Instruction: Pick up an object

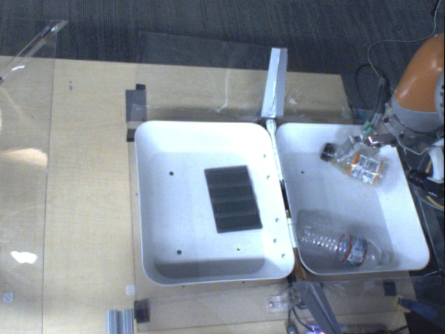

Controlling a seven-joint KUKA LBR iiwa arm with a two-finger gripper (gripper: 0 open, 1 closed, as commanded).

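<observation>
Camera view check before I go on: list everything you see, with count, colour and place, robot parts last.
Bins: 2, white, side by side on the bench; left bin, right bin.
Ridged pad: 1, black, middle of the left bin.
Small bottle: 1, clear with dark cap and orange-white label, lying at the far end of the right bin.
Large bottle: 1, clear plastic, lying at the near end of the right bin.
Arm: 1, grey with orange band, right edge, beside the small bottle.

The arm (421,82) reached in from the right, its orange band above and right of the gripper (367,136), which hung low, its fingers too blurred to read.
</observation>
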